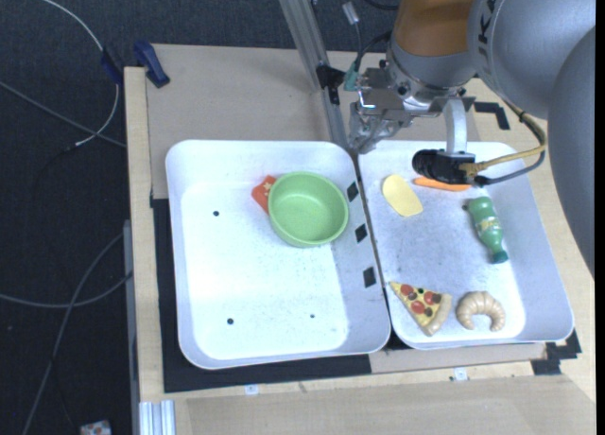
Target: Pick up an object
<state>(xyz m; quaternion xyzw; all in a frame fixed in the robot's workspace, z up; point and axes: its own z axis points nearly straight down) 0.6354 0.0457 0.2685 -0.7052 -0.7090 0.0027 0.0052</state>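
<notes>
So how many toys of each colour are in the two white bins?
Green: 2, round green plastic bowl, green toy bottle
Yellow: 1, flat yellow piece
Orange: 1, thin orange carrot
Red: 1, red piece behind bowl
Brown: 1, tan croissant
Mixed: 1, pizza slice
Total: 7

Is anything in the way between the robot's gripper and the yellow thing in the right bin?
Nothing visible is. The gripper hangs over the bins' far edge, and the yellow piece lies just nearer, with bare white bin floor around it.
</notes>
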